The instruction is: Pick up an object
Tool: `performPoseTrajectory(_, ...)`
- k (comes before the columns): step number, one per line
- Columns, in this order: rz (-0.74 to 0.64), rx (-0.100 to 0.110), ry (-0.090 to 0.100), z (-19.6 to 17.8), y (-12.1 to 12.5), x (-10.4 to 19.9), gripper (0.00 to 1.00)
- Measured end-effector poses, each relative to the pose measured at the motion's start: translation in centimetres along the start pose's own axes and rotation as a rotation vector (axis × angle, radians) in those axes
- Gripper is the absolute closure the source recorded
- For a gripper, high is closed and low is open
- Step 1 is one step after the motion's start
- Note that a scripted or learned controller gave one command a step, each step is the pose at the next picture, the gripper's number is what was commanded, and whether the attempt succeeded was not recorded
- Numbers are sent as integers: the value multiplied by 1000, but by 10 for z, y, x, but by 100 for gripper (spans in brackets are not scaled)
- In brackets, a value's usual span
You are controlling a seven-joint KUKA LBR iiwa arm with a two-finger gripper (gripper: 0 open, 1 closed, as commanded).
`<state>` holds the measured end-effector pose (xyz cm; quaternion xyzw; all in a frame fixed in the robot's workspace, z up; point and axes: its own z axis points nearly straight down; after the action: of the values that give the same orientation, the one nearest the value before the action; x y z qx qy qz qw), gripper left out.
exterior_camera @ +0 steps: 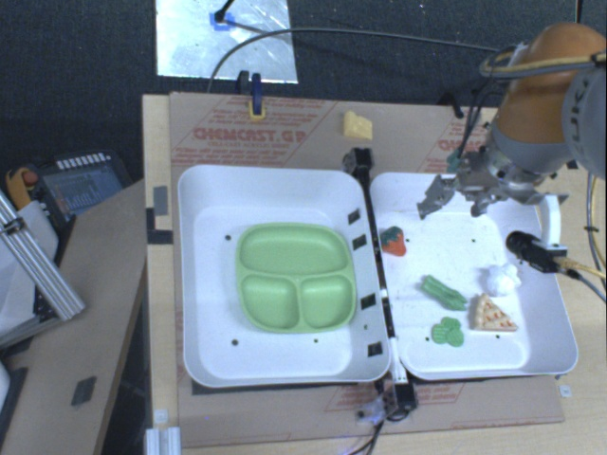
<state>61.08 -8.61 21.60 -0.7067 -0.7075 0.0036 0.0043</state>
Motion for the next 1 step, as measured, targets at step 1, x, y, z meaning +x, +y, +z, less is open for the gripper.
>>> performPoseTrajectory(1,-2,-12,-1,-7,3,0,0)
